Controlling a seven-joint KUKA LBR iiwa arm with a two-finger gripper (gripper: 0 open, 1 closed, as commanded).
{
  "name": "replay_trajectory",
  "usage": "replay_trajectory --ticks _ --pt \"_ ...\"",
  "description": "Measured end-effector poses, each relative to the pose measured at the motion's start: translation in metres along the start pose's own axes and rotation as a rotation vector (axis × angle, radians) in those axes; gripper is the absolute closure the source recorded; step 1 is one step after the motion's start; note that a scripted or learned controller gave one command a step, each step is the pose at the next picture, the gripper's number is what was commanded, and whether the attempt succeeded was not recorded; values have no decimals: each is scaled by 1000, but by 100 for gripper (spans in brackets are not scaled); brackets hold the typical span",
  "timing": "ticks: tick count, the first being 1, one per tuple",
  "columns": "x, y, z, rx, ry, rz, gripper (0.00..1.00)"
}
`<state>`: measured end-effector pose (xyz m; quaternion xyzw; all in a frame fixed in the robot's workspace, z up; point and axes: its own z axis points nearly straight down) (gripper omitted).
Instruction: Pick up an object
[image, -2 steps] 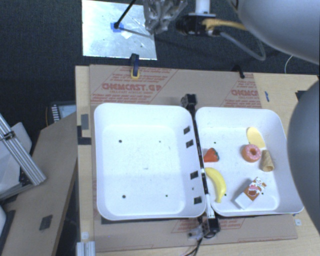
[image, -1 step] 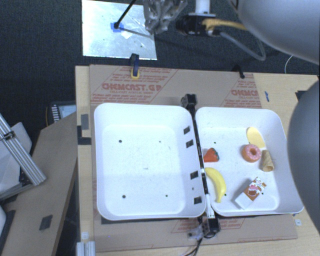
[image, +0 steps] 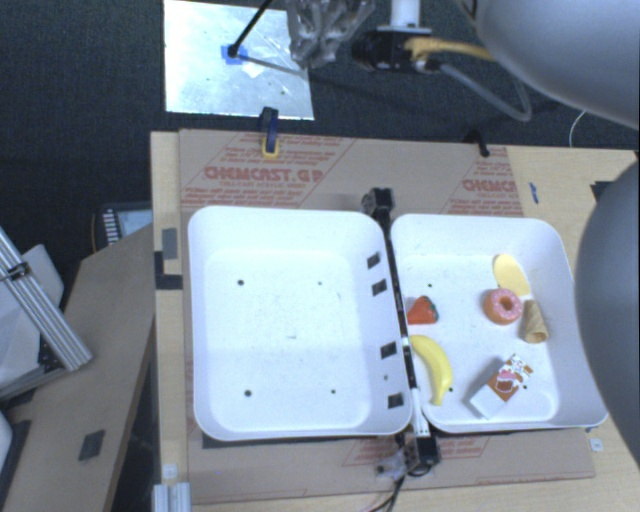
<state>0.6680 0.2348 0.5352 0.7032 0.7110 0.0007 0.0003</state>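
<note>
End effector (image: 318, 35): it was at the top of the view, above the dark floor and the shiny metal sheet (image: 238, 60), far from both bins. It looked blurred, so I cannot tell if it was released or clenched. Nothing was visible in its grasp.
Arm (image: 560, 50): the grey body crossed the upper right corner, and another grey part covered the right edge.
Right bin (image: 455, 240): it carried all the objects.
Banana (image: 434, 366): it lay near the divider between the bins, in the lower left part of the right bin.
Red piece (image: 423, 311): it lay just above the banana, close to the divider.
Pink donut (image: 502, 305): it was toward the right side, just beside a tan cone (image: 535, 321).
Yellow piece (image: 510, 272): it lay just above the donut.
Small box (image: 503, 385): white and red, in the lower right part.
Left bin (image: 285, 320): it stood beside the right bin on the bench (image: 165, 180).
</note>
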Motion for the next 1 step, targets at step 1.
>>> replay_trajectory --ticks 1 --pt "0 0 0 0 0 0 100"
